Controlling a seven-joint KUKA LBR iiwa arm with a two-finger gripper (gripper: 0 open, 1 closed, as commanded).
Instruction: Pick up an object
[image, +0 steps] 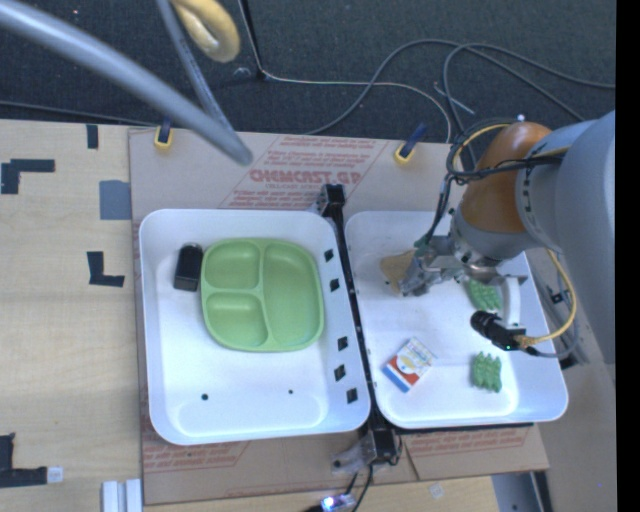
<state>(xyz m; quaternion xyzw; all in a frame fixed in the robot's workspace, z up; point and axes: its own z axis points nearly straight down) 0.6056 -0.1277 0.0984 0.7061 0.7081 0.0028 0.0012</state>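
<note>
Ideally the gripper (425, 272), fingers' state impossible to tell, needed to settle squarely over the tan object (396, 268) near the right bin's (452, 407) far-left corner before closing.

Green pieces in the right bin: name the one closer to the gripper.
The upper green piece, just right of the gripper. The other green piece lies lower, beside the red, white and blue packet.

I am viewing the bench (60, 300), its pale wood top carrying a brown cardboard sheet (300, 170). Two white bins are sitting side by side on the sheet: the left bin (160, 400) and the right bin (545, 405), their inner rims touching.
</note>
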